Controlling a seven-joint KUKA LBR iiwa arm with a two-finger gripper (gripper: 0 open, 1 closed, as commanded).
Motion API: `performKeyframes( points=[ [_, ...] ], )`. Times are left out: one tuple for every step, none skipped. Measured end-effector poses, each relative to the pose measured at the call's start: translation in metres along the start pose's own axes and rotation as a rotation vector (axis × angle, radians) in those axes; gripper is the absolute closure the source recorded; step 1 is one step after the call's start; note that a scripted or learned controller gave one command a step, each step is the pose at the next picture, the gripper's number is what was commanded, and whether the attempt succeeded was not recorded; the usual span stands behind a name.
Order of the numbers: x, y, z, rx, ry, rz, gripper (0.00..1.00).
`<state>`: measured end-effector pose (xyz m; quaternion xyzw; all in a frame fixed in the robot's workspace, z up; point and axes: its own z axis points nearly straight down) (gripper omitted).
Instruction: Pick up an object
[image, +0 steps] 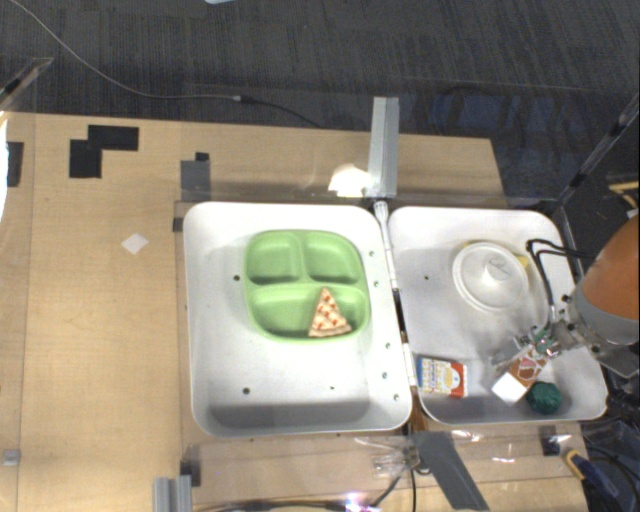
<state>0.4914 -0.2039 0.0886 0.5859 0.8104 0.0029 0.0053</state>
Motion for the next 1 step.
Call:
performKeyframes(
  points=[
    [-0.0032, 0.0027, -0.0134, -0.008, -0.008, 0.002, 1.0]
  ],
)
